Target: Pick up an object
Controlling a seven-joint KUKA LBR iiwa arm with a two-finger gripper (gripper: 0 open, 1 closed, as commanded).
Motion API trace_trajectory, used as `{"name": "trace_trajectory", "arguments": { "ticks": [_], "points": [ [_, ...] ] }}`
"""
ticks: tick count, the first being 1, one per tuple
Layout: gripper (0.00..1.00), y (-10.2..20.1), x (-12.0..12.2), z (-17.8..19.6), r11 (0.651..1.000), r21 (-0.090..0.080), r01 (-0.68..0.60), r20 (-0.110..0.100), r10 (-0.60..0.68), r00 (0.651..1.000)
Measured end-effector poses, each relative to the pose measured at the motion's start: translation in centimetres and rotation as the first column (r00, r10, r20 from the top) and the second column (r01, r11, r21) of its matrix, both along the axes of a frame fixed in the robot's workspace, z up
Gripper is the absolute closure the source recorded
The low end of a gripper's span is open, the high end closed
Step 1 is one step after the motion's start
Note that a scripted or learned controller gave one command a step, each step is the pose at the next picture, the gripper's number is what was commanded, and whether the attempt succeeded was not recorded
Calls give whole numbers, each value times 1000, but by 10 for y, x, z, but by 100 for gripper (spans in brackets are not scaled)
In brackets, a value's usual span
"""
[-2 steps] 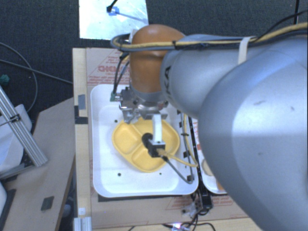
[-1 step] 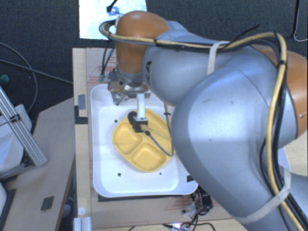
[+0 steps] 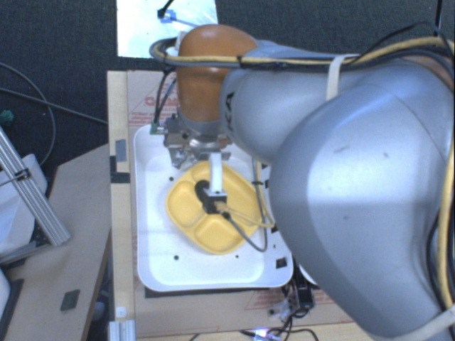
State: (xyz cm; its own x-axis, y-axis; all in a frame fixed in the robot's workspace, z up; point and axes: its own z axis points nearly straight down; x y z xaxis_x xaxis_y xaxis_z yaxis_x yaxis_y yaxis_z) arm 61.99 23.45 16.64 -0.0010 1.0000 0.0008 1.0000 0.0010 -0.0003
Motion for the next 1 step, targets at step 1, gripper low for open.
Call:
{"name": "trace_trajectory", "arguments": {
  "ticks": [1],
  "points": [
    [100,2,-129,86,1000,3,-8,-2,8,1000]
  ]
}}
